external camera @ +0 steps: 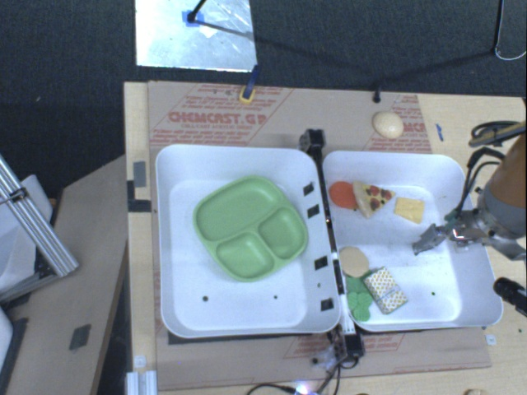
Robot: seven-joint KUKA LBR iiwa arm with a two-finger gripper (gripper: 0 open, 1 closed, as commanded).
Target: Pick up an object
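The gripper [430, 241] hangs low over the right bin [428, 299], near that bin's far-right wall, and there's nothing visible in its grasp. Whether it's clenched or released, I can't tell from this slanted angle.

The closest candidate is the yellow block [409, 210], sitting just beyond the gripper and a touch to its left on the bin floor. It looks like a small, flat-topped, cheese-coloured wedge with square edges, probably rigid.

Past that block, further from the gripper, lies a pizza slice [373, 198], touching an orange-red disc [342, 193]. On the near side, well apart from the gripper toward the divider, there's a tan disc [354, 261], a patterned box [385, 290] lying tilted, and green discs [358, 301] tucked just beside the box.

Now the risks. The gripper isn't above any object here, only bare bin floor, so a straight descent looks likely to close on nothing at all. If it goes for the yellow block, that low profile is the worry: a slightly offset approach could nudge it along the smooth floor rather than trap it. The pizza slice and the discs look thinner yet, so they'd be easy to skate over. The box down by the green discs is crowded, and a grab there could catch two things or jam against the divider. The wall close behind the gripper also limits room to swing.
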